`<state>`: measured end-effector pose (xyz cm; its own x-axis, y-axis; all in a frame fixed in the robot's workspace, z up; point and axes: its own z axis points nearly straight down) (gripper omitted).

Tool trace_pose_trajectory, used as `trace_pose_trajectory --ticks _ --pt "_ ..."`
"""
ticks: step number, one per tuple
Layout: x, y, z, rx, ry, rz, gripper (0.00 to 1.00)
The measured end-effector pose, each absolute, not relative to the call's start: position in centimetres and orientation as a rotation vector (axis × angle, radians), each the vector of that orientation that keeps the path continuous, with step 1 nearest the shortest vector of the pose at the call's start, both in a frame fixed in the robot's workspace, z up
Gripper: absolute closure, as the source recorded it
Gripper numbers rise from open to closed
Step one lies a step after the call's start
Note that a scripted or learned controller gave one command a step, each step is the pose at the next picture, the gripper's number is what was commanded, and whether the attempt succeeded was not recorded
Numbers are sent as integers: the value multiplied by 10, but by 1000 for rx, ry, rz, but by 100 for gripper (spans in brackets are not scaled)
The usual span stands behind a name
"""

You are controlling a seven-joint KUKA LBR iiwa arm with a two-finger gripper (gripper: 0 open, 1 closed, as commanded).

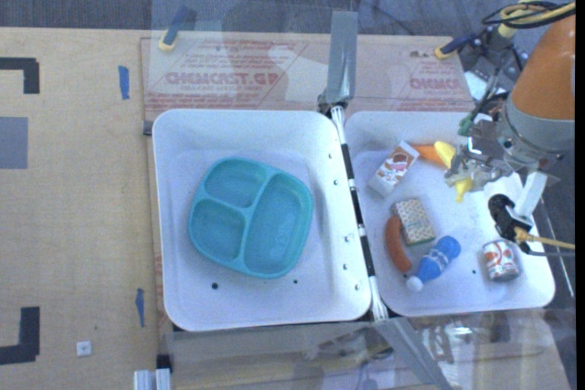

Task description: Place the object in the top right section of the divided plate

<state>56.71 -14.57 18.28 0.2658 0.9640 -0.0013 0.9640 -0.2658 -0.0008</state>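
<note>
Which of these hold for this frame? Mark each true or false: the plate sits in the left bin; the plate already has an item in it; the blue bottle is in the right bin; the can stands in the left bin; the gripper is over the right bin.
1. The plate sits in the left bin. True.
2. The plate already has an item in it. False: all its sections are bare.
3. The blue bottle is in the right bin. True.
4. The can stands in the left bin. False: it is in the right bin, near the lower right corner.
5. The gripper is over the right bin. True.
</note>
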Motion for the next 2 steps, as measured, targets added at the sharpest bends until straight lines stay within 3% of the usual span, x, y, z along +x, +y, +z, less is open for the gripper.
trace_pose_trajectory --ticks 1,2 --pt "561 -67 264 2531 1862 -1 100" --pt "550 11 250 2449 1971 -3 100"
